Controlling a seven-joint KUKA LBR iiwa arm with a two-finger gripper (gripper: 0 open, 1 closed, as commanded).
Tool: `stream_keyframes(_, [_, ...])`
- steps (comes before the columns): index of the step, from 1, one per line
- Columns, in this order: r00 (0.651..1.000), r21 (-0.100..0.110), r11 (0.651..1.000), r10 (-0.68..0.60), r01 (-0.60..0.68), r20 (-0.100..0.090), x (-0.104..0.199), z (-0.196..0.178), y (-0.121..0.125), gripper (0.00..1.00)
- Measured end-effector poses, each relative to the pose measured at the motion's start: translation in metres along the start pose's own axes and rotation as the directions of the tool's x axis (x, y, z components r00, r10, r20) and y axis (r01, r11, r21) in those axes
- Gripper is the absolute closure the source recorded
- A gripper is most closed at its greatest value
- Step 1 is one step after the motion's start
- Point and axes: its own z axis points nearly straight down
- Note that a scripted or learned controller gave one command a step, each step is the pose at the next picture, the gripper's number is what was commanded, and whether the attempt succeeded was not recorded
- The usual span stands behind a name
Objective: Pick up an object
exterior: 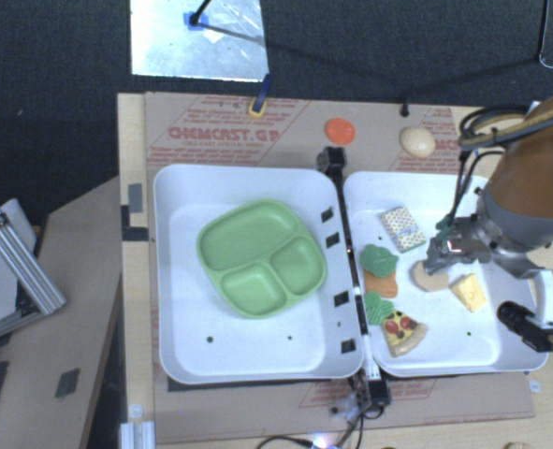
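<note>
While the camera looks down at a slant, these things show, from largest to smallest.

Bench: a cardboard-covered top (229, 131) with red printing, bearing two shallow white bins side by side.

Left bin: a white bin (178, 279) on the left half of the bench, holding one tray.

Right bin: a white bin (454, 344) touching the left bin along a black centre divider; all the small toy foods lie in it.

Arm: the grey arm with its orange band (529, 181) reaches in from the right edge, over the right bin.

Green tray: a light green plate (260, 256) with three compartments, lying near the middle of the left bin.

Gripper: the gripper (442, 256) is low over the middle of the right bin, just above a tan round piece; its jaws are too small and dark to read, so I cannot tell how far apart they stand or whether they have hold of anything.

Pizza slice: a toy slice (402, 331) near the bin's front, left of centre.

Patterned block: a small speckled block (402, 226), up and left of the gripper.

Green leafy piece: (379, 258), just beside the divider, touching an orange piece (381, 286) below it.

Cheese wedge: a yellow wedge (469, 293), just beside the gripper, toward the front.

Tan round piece: (429, 277), partly under the gripper.
</note>
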Motion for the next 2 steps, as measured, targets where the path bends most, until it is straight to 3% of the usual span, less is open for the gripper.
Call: stream_keyframes(2, [1.000, 0.000, 1.000, -0.002, 0.002, -0.001, 0.0058, 0.0039, 0.0044, 1.00])
